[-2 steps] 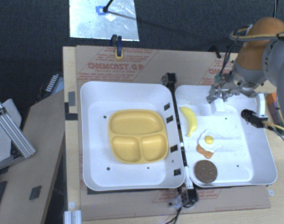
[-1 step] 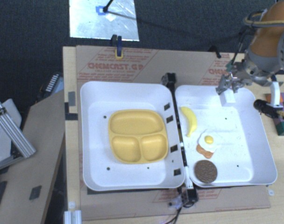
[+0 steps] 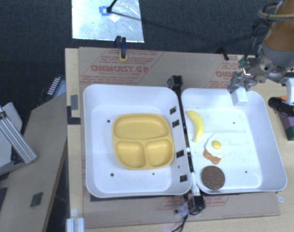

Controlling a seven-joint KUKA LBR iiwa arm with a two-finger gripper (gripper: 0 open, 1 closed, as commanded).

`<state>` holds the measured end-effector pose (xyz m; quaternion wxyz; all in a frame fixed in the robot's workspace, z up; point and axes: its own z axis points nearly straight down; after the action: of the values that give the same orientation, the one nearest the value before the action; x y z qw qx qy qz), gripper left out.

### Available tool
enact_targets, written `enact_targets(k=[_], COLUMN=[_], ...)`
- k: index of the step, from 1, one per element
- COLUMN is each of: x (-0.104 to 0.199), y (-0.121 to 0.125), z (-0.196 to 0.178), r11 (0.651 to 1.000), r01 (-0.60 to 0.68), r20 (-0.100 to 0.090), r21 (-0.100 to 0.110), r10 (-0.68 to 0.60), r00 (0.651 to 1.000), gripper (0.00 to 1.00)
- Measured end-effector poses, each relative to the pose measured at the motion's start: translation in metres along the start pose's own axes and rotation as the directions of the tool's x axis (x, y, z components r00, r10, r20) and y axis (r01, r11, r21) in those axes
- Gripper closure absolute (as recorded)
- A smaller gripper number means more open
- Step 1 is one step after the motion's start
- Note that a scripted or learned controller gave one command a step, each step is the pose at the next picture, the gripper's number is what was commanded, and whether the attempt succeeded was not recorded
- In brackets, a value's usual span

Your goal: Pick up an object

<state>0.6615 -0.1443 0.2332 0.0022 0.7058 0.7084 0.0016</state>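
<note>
Two shallow white bins are seen from above, side by side on a bench. The gripper [image 3: 241, 87] is held over the far right corner of the right bin [image 3: 263, 144], at about one o'clock in the view. Whether it is parted or closed cannot be told, and nothing is seen held in it.

Three things lie along the near left part of the right bin, any of which could be picked. A banana [image 3: 196, 123] lies closest to the gripper, toward eight o'clock from it, well apart. Its long axis runs roughly from twelve to six o'clock, curving slightly. Just beyond it at six o'clock is a toy fried egg [image 3: 215, 146], resting on an orange-brown piece, and further at six o'clock a round brown patty [image 3: 213, 177] near the bin's front wall.

The left bin [image 3: 96, 129] holds a yellow divided plate [image 3: 140, 140] with three compartments, in which nothing is seen.

The coming move is judged to call for travel down and toward eight o'clock, with the close made across the banana's narrow width.
</note>
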Motion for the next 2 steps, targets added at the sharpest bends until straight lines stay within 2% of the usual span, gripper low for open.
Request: enact_targets(k=[1,2], x=[0.057,0.113], y=[-0.002,-0.001], z=[0.011,-0.001], r11=[1.0,1.0], r01=[0.006,0.007], r20=[-0.003,-0.003], r21=[0.004,0.002], r10=[-0.006,-0.007], r00=[1.0,1.0], gripper=[1.0,1.0])
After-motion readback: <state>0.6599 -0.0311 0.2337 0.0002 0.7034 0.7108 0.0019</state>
